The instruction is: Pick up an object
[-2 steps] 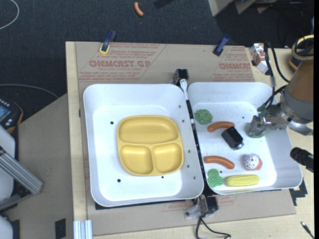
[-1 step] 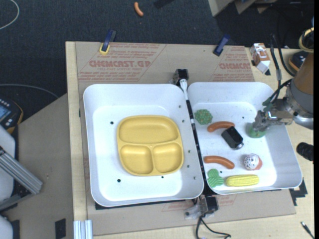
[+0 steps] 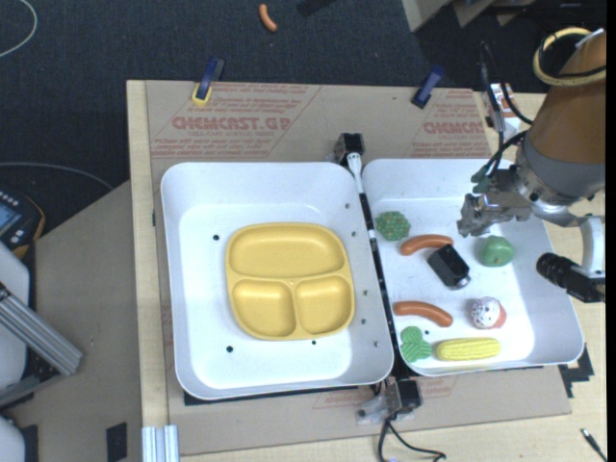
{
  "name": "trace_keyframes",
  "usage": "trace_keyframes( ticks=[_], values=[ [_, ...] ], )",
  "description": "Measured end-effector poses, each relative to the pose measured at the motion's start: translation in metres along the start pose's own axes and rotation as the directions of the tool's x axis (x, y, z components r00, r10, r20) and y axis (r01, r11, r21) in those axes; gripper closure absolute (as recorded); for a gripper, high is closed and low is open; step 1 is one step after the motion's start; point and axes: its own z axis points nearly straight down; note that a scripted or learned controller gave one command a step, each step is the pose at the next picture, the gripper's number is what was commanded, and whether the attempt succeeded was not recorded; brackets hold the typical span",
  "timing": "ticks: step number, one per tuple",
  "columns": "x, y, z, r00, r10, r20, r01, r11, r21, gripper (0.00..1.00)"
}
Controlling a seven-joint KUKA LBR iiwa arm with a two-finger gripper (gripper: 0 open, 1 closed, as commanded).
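Note:
The right bin [image 3: 539,343] holds several toy foods: a green broccoli piece [image 3: 392,225], a sausage [image 3: 424,244], a black block [image 3: 449,266], a green apple-like ball [image 3: 497,251], a second sausage [image 3: 422,310], a red-and-white ball [image 3: 486,313], a corn cob [image 3: 468,349] and a small green piece [image 3: 415,343]. My gripper [image 3: 478,216] hangs over the upper right part of this bin, just above and left of the green ball. Nothing is visible between its fingers.
The left bin [image 3: 192,258] carries a yellow three-compartment plate [image 3: 288,279]. Blue clamps [image 3: 205,82] sit on the cardboard bench's far edge. A black bracket [image 3: 351,148] stands where the bins meet. A cable loops beside the arm [image 3: 568,114].

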Motion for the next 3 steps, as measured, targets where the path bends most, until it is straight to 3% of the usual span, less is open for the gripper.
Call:
trace_keyframes(
  ticks=[1, 3],
  values=[
    [0.050, 0.018, 0.014, 1.000, 0.000, 0.000, 0.000, 1.000, 0.002, 1.00],
    [0.063, 0.011, 0.000, 1.000, 0.005, 0.000, -0.005, 1.000, 0.001, 1.00]
  ],
)
